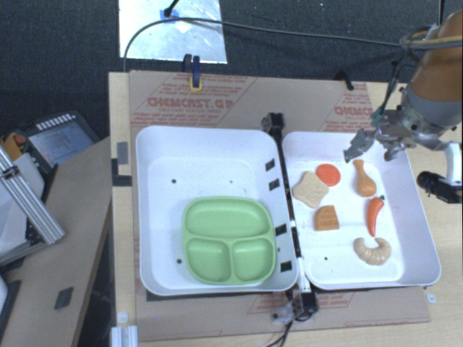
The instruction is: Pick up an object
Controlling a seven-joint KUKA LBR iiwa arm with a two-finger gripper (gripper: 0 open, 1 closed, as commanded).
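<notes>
Two shallow white bins side by side on a cardboard-covered bench. The left bin holds just a green divided plate, three compartments, lying flat toward the near side, nothing on it. The right bin holds all the pickable stuff, small toy foods spread out loosely with gaps between them, probably so each can be grabbed on its own: a slice of bread toward the left, a red tomato slice touching or just beside its upper right corner, an orange-brown block (cheese or bread chunk, can't tell) just below the bread, a chicken drumstick near the top middle, a red chili pepper just under it, a tan shrimp nearest the front. None stacked. The arm comes in from the right, orange band up top, and the gripper hangs above the far edge of the right bin, just up from the drumstick. Fingers look spread apart, pointing down, nothing between them. Nothing picked yet; my read is this is the approach stage. Closest candidates are the drumstick and the tomato slice. The drumstick lies lengthwise and narrow, so closing across its short axis should work; the tomato slice is flat and thin, likely harder to pinch.
</notes>
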